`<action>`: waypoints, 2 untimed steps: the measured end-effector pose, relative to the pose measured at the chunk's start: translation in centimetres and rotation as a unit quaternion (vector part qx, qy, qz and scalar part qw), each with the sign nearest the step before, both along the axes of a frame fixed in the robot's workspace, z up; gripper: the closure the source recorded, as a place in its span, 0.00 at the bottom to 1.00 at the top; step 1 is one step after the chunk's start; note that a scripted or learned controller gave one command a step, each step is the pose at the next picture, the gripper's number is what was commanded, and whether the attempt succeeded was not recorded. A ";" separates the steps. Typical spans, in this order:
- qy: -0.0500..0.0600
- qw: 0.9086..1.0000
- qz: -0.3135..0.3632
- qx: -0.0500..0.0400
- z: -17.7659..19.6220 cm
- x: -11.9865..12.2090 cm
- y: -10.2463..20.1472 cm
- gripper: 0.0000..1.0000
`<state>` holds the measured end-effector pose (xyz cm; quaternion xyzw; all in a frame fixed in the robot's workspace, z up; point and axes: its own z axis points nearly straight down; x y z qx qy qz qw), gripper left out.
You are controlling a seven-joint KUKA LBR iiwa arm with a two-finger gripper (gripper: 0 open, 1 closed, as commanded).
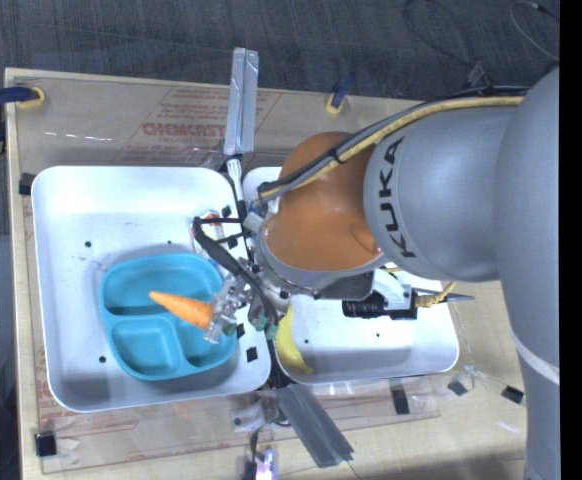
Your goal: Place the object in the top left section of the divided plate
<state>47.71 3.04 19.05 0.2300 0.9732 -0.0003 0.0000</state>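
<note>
A blue divided plate (136, 353) lies in the left bin (66, 228), toward its right side. An orange carrot (179, 306) rests across the plate's middle, tip pointing left and thick end to the right, over the ridge between the upper section and the lower ones. My gripper (223, 316) is low over the plate's right rim, right at the carrot's thick end. The arm's orange band and grey body cover much of the right bin behind it.
A yellow banana-like object (288, 349) lies at the left edge of the right bin (391, 353). The wall between the two bins runs just beneath the gripper. A metal bar (239, 98) stands behind the bins, and clamps sit at the bench corners.
</note>
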 end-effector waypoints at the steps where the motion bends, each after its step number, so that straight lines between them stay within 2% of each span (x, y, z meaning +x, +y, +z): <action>1: 0.000 1.000 -0.001 0.000 0.0 0.0 0.0 0.00; 2: 0.000 1.000 0.002 0.000 0.9 0.2 0.0 1.00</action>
